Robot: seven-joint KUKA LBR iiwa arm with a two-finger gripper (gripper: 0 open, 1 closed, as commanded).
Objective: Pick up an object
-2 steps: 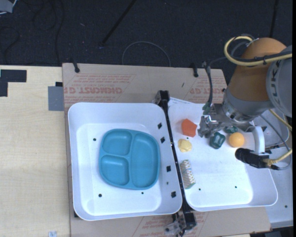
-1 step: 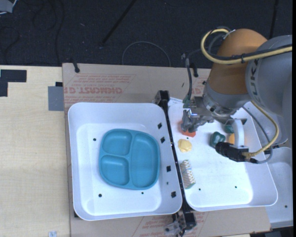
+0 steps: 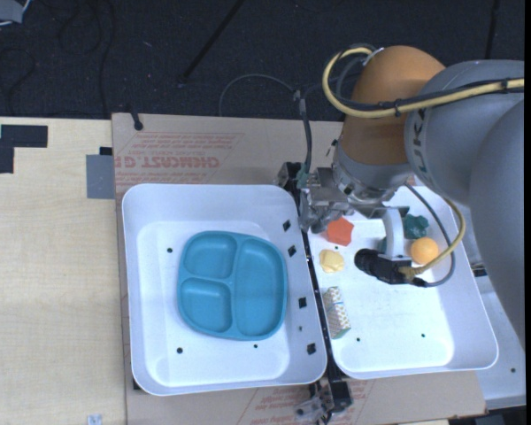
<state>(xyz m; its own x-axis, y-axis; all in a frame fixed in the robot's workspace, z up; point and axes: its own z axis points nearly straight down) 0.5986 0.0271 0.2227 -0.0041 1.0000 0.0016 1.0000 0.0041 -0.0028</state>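
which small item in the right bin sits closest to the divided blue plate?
The silvery mesh-patterned piece, lying along the right bin's left wall. The yellow piece, orange block, orange ball and green piece all lie farther right.

Fixed overhead camera — slanted down on both bins [image 3: 150, 204]

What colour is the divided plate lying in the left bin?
Light blue; the divided plate shows plainly in the camera view.

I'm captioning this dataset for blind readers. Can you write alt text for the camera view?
A grey robot arm reaches from the right over the right white bin, above small orange, yellow and green objects. The left white bin holds a blue divided plate.
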